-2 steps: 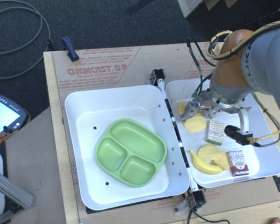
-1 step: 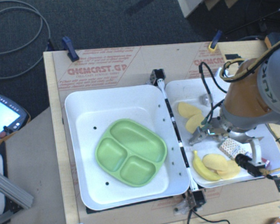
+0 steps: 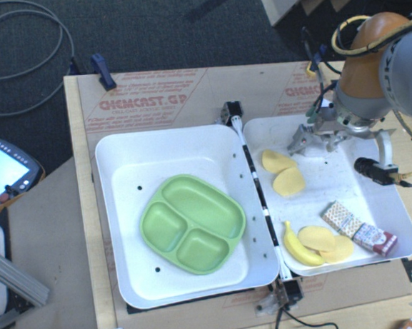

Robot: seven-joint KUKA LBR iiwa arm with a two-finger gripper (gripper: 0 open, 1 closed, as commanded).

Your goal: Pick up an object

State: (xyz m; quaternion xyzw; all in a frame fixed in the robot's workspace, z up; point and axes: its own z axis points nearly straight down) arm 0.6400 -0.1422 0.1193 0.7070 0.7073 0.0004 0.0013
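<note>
From the overhead camera, the gripper [image 3: 317, 136] hangs over the far part of the right bin [image 3: 404, 216] — its fingers [image 3: 297, 142] stand apart, with nothing between them. Just below and left of it lie two yellow chips [image 3: 283, 173]. Further toward the near edge rest a banana [image 3: 299, 246], a patterned carton [image 3: 343, 219] and a red-ended box [image 3: 376, 239]. Well left, a green divided tray [image 3: 192, 224] sits in the left bin [image 3: 120, 203].
</note>
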